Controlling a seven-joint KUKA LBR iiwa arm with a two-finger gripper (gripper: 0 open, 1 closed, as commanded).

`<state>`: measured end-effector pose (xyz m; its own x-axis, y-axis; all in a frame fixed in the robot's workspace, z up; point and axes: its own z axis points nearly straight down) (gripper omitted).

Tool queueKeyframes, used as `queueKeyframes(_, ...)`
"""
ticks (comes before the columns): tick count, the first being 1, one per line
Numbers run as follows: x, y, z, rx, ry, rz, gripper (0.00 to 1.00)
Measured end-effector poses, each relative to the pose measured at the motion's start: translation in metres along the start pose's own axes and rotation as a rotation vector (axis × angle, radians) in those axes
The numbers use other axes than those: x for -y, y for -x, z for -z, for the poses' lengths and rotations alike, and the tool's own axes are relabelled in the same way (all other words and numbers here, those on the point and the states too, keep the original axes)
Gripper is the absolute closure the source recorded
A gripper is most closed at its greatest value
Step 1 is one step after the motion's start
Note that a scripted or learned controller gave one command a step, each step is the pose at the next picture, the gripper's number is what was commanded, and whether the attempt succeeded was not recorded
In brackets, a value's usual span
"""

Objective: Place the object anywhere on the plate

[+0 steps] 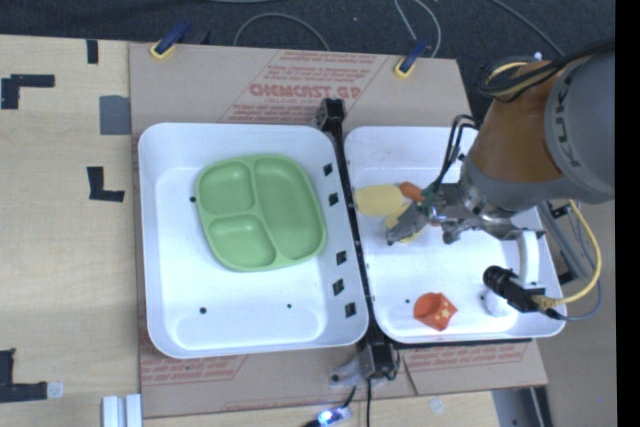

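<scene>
A green divided plate (260, 212) lies in the left bin (170, 315). In the right bin (470, 335) a pale yellow object (376, 200) rests near the left wall, with a small orange piece (411, 190) touching its right side. A red object (435, 310) sits near the front edge. My gripper (426, 229) hangs low over the right bin, just right of and slightly nearer than the yellow object. Its fingers (404, 228) are spread open with nothing between them.
A black divider with clips (345, 245) runs between the two bins. The arm's orange band and grey body (530, 145) cover the right bin's far right part. A black and white cable fitting (503, 287) hangs by the bin's right front corner.
</scene>
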<state>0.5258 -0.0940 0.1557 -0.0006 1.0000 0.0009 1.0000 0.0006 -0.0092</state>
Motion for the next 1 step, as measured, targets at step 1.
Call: queueKeyframes(1, -0.0007, -0.0004, -0.0445, 0.000, 0.001, 0.000, 0.00)
